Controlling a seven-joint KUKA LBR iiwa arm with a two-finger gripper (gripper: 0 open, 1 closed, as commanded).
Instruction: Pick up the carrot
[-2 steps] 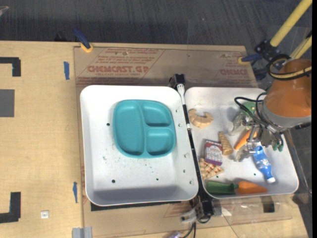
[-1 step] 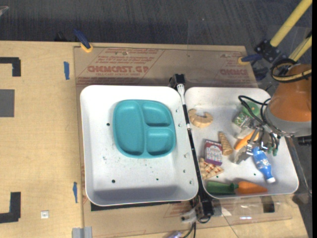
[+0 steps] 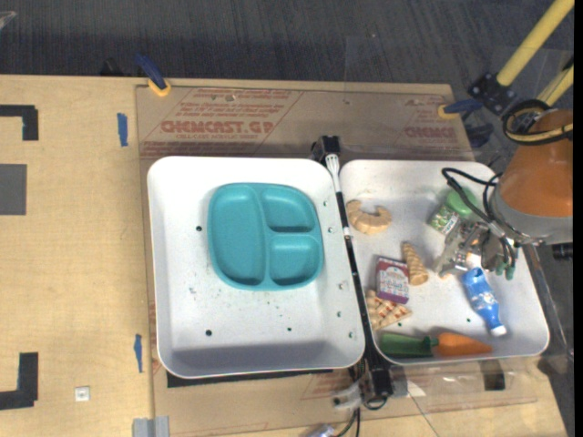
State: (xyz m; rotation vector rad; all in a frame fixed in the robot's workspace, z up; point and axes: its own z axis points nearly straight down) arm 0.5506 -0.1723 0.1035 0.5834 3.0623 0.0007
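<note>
Two shallow white bins sit side by side on a brown cardboard sheet in the middle of the frame. The left bin holds a teal divided plate, which lies flat in the bin's upper middle with three compartments showing. The right bin carries the clutter. The carrot lies flat along the bin's lower edge, at the lower right of the frame, its green top pointing left and its orange body pointing right. Up and to its right, a blue and white bottle lies tilted. Left of that is a small purple box, with a waffle-like piece just below it and a tan ridged piece touching its upper right corner. A pale croissant-shaped piece sits near the bin's upper left. The arm enters from the right edge, its orange band showing above the wrist, and the gripper hangs over the right side of the bin, just above the bottle and well apart from the carrot. A green item lies just beside it, up and to the left. Whether the gripper is released or clenched, I cannot tell.
</note>
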